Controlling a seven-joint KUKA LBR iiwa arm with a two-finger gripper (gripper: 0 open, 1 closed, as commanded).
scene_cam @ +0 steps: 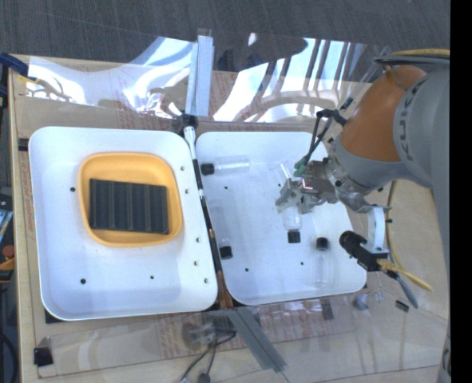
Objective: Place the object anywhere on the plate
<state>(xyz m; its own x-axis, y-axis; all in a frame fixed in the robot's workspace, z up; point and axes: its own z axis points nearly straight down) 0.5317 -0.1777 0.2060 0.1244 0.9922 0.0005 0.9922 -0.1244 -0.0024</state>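
While the plate (128, 200) sits in the left bin (52, 214), your work is all in the right bin (251, 278).

You have the gripper (295, 194) low over the right bin, well apart from the plate, with a clear vial (293, 223) just below it on the plate-far side; whether the fingers are wide, narrow or closed on anything you cannot tell. Other clear vials lie nearer the plate (224, 167) and farther from it (323, 258). Whichever you lift, the carry runs leftward across the divider (204, 214).
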